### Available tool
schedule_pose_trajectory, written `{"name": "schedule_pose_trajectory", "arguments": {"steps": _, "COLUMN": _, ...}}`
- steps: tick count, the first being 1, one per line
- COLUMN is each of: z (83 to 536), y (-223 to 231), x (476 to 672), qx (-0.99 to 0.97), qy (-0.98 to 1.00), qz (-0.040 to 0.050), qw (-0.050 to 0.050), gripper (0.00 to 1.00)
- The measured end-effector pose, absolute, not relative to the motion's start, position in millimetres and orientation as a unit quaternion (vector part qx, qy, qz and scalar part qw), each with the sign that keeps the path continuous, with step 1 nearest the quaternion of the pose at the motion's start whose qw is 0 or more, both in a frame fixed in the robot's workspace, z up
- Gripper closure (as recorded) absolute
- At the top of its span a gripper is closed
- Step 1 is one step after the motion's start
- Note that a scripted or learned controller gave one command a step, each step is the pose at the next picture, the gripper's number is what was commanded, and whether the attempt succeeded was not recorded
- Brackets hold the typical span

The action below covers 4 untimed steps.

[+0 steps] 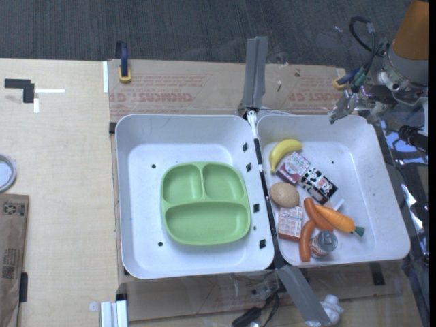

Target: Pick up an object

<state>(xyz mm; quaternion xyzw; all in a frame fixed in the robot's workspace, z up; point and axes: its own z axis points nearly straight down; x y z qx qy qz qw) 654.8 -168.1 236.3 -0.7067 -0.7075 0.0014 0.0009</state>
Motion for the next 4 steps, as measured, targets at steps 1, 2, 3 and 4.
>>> {"name": "schedule_pose_trajectory", "arguments": {"steps": 1, "z": 199.5, "y": -187.1, "x": 615.3, "qx": -0.617, "qy": -0.787, "qz": 0.001, "qw": 0.001, "gripper": 0.0}}
{"name": "schedule_pose_trajectory", "arguments": {"steps": 2, "z": 122.0, "y": -116.6, "x": 580.5, "qx": -0.643, "qy": -0.765, "qz": 0.0013, "qw": 0.002, "gripper": 0.0}}
{"name": "schedule_pose_trajectory", "arguments": {"steps": 3, "z": 256.9, "y": -111.8, "x": 629.3, "qx": -0.698, "qy": -0.716, "qz": 0.0016, "qw": 0.0, "gripper": 0.0}}
{"name": "schedule_pose_trajectory", "arguments": {"steps": 4, "z": 130.2, "y": -114.7, "x": 563.5, "qx": -0.679, "qy": -0.734, "qz": 0.0017, "qw": 0.002, "gripper": 0.0}}
